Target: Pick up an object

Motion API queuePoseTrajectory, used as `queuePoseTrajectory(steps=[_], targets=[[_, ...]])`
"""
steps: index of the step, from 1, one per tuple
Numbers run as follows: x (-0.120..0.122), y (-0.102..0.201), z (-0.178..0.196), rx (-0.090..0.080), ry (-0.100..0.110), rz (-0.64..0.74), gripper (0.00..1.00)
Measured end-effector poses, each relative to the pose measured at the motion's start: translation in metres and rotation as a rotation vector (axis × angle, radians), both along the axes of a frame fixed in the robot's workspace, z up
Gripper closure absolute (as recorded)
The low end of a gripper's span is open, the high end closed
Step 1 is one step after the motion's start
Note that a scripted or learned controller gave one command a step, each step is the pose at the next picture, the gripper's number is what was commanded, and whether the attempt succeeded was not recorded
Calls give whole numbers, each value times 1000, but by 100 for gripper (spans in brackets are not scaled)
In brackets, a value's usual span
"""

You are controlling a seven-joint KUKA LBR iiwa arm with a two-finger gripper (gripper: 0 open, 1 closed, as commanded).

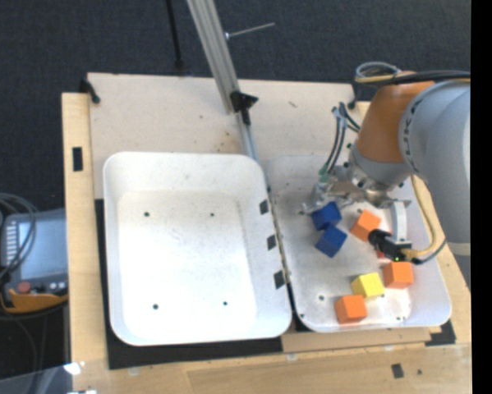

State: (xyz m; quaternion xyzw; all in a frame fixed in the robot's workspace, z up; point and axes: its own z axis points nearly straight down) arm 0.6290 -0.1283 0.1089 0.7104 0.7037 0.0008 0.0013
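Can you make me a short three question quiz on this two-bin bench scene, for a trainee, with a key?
1. True or false: all the blocks lie in the right bin.
2. How many blue blocks are there?
A. one
B. two
C. three
3. Which colour has a single block?

Key:
1. True. The left bin shows only its white floor.
2. B: one blue block beside the tool, another blue block just below it.
3. Yellow: the yellow block lies between two orange blocks, one to its right and one below it; a third orange block lies higher up.
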Motion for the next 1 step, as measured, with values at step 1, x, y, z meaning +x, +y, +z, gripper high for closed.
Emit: queuePoseTrajectory(steps=[1], targets=[[-3, -2, 64, -1, -3, 0, 100]])
